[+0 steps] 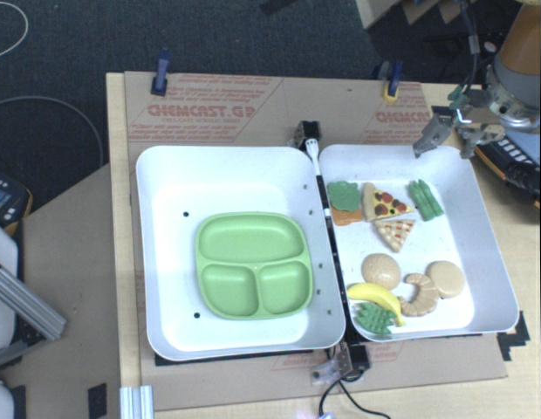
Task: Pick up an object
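Note:
The right bin (489,260) holds several toy foods. A green leafy piece (343,194) and a pizza slice (386,204) lie near its back, with a second wedge (396,231) just below. A green pod (425,199) lies to the right. Toward the front are a tan bun (381,269), a banana (375,295), a croissant (418,296), a round pale piece (446,278) and a green frilly piece (375,319). My gripper (443,149) hovers over the bin's back right edge, open, with nothing between its fingers.
The left bin (166,190) holds a green divided plate (251,264). Blue (160,73) and yellow (392,81) clamps hold the cardboard base at the back. A black clip (309,133) sits where the bins meet.

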### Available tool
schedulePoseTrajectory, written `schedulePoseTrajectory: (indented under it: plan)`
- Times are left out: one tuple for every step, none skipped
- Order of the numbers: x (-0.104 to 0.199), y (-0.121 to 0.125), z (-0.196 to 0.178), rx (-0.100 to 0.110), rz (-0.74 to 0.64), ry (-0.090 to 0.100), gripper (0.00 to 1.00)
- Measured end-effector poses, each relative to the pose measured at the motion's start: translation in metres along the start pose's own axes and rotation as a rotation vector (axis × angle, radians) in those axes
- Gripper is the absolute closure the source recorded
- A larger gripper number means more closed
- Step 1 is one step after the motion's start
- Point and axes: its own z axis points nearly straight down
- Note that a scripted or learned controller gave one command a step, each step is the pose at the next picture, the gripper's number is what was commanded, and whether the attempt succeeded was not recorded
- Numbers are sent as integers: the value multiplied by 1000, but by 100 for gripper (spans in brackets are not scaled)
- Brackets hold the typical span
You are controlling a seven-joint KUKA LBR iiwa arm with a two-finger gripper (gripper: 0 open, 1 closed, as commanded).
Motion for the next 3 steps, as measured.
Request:
schedulePoseTrajectory:
  plan:
    - [84,-26,-72,-9,-8,0,0]
    - [138,-104,-83,5,-5,3,0]
    - [245,-93,-154,-10,-13,5,0]
